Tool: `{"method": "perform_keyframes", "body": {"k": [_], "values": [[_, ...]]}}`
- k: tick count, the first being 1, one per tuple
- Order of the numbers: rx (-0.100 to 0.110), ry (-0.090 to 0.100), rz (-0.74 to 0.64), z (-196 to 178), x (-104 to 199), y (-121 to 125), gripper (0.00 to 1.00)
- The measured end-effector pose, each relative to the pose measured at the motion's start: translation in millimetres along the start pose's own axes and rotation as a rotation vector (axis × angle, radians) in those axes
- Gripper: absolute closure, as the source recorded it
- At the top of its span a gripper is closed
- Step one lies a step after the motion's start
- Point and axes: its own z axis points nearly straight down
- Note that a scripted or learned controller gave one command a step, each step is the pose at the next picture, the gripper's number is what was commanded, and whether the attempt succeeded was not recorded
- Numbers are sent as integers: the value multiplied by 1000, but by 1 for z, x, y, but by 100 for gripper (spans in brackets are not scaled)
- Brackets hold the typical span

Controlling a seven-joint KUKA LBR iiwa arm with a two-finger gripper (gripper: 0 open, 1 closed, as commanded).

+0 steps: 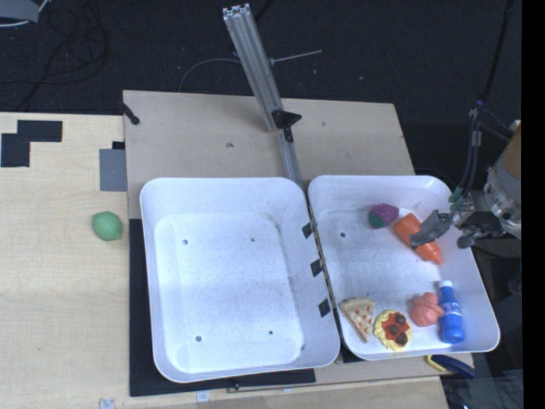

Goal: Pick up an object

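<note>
Orange carrot toy [417, 237] lies in the right bin [358, 196], unlifted; my jaws [450, 230] hover beside it, spread and empty.

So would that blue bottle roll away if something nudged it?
Probably: the blue bottle lies on its side in the right bin, and its shape looks rounded. The pink toy beside it might stop it rolling that way. It looks like light plastic, possibly slippery.
</note>
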Motion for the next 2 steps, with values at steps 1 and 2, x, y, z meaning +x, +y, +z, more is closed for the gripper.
{"method": "perform_keyframes", "body": {"k": [1, 2], "values": [[5, 1, -1, 63, -2, 2, 0], [6, 1, 0, 125, -2, -3, 0]]}}
